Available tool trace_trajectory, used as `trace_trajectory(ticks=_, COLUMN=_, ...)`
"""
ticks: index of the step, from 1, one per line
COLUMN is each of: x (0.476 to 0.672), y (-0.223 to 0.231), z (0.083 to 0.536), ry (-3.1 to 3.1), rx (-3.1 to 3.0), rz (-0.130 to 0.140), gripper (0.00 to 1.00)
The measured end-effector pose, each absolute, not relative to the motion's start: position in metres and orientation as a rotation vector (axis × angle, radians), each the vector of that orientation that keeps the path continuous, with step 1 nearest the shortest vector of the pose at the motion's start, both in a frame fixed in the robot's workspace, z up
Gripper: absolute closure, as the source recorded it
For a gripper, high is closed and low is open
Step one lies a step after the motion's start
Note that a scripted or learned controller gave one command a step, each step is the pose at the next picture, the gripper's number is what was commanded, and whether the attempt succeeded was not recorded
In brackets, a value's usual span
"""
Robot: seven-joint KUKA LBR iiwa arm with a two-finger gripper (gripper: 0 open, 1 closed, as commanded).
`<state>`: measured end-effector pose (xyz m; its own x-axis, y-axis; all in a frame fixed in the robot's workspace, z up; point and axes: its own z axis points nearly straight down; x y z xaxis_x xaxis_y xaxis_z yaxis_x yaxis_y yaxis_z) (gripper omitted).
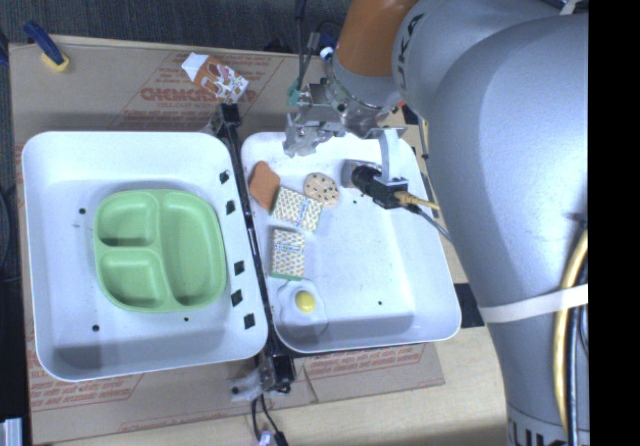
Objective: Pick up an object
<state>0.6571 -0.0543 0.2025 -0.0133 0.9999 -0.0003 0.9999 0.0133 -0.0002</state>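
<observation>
End effector (298,142) poised over the far left corner of the right-hand shallow white bin (400,274).

The grey arm with its orange band reaches in from the right. The end effector hangs just above the bin floor with nothing seen in its grasp, and whether it is released or clenched cannot be told. Close beneath it lie an orange-brown wedge-shaped piece (263,184), a round speckled biscuit (321,187) and a patterned square packet (297,208). A second patterned packet (287,252) and a toy fried egg (303,302) lie nearer the front wall. The left-hand white bin (50,234) holds a pale green divided plastic plate (160,249). A small printed wrapper (215,79) rests on the cardboard-covered worktop (120,104) behind the bins.
</observation>
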Motion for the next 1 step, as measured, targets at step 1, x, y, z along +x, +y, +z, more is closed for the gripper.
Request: trace_trajectory(ticks=1, x=0.6073, y=0.0297, z=0.2117, ry=2.233, rx=2.214, rz=-0.004, gripper=1.0)
